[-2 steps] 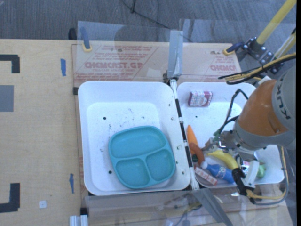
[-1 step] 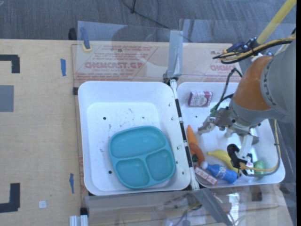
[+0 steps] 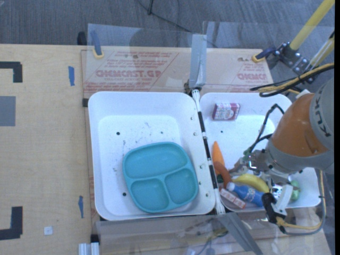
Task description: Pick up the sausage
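The end effector (image 3: 254,166) hung low over the near end of the right bin (image 3: 249,129), but the arm's bulk hid it, so I could not tell its state. It sat just above a banana (image 3: 254,181) and a blue bottle (image 3: 248,194). The sausage (image 3: 232,198) lay just left of these, at the bin's near edge, below an orange carrot (image 3: 218,160).

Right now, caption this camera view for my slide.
KUKA arm hovers over the cluttered right bin of toy food; a teal divided plate sits in the left bin.
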Controlling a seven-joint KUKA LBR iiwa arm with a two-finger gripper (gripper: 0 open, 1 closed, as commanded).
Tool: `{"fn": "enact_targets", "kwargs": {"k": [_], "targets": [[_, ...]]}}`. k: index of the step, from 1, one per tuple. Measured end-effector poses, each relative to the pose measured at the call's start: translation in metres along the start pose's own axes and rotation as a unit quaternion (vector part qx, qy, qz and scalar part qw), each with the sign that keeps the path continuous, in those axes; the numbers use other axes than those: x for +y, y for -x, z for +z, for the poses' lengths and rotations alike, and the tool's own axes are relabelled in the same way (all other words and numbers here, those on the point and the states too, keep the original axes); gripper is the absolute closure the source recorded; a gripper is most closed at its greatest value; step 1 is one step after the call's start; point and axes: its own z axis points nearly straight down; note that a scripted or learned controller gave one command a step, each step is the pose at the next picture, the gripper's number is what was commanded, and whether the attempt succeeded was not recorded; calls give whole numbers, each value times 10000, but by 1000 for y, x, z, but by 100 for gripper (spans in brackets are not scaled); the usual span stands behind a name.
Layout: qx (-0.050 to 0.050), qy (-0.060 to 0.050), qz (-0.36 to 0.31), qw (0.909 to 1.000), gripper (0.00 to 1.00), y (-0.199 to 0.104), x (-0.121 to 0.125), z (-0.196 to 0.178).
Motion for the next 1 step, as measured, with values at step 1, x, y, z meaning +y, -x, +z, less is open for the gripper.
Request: {"fn": "enact_targets", "kwargs": {"k": [1], "targets": [[-15,16,-446,9990,0,-23,74,0]]}}
